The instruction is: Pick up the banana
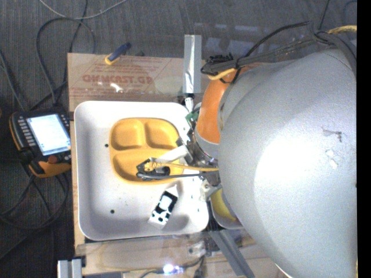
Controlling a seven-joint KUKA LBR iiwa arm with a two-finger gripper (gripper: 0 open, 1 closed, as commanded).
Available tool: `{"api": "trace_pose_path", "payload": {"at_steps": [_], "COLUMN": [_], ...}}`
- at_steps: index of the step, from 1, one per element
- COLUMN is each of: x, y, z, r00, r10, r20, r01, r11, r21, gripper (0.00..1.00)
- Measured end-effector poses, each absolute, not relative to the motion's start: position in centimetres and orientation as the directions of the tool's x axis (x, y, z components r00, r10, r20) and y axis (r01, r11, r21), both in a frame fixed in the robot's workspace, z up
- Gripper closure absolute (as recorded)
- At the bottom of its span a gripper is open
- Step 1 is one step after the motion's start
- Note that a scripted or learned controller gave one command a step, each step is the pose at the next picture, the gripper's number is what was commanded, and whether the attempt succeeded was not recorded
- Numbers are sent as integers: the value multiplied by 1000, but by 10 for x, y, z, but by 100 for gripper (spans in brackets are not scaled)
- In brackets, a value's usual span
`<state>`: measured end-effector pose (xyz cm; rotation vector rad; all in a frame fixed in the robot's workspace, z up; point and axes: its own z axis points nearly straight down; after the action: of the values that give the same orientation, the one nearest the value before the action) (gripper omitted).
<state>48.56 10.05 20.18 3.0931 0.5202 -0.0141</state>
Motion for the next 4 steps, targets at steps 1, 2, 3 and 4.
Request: {"api": "trace_pose_path", "payload": {"at_steps": [1,2,3,4], "x": [528,547,514,660], "y": [234,237,233,232], "z": [89,89,189,129], "r00": [964,978,973,955], "r10": [265,206,231,296], "r20": [9,-15,-8,-18], "r01": [265,206,231,296], "r11": [-964,-979,-973,-955], "r21": [-2,-12,4,-1], "gripper": [0,0,0,0]}}
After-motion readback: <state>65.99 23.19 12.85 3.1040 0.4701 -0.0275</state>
